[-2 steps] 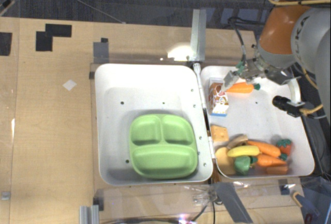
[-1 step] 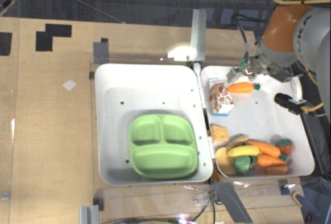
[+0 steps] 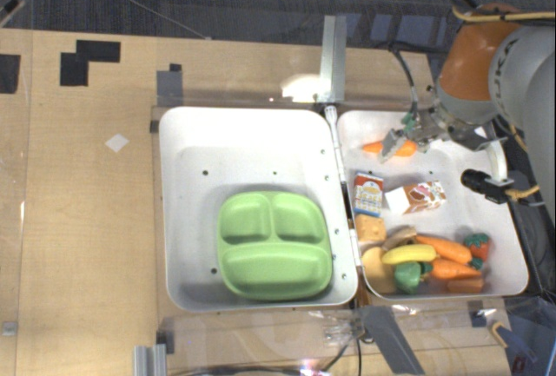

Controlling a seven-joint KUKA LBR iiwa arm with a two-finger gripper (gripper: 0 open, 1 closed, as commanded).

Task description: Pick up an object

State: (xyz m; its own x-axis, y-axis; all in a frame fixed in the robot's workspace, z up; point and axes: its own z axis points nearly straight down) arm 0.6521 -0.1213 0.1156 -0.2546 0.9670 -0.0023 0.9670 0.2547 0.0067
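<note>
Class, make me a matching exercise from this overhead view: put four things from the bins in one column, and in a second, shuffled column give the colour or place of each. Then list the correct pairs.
Things:
1. divided plate
2. banana
3. small carton
4. gripper

Descriptions:
A. yellow, on the pile at the near end of the right bin
B. at the far end of the right bin, over an orange carrot piece
C. green, lying in the left bin
D. beside the wall between the bins, in the right bin

Pairs: 1-C, 2-A, 3-D, 4-B
</note>
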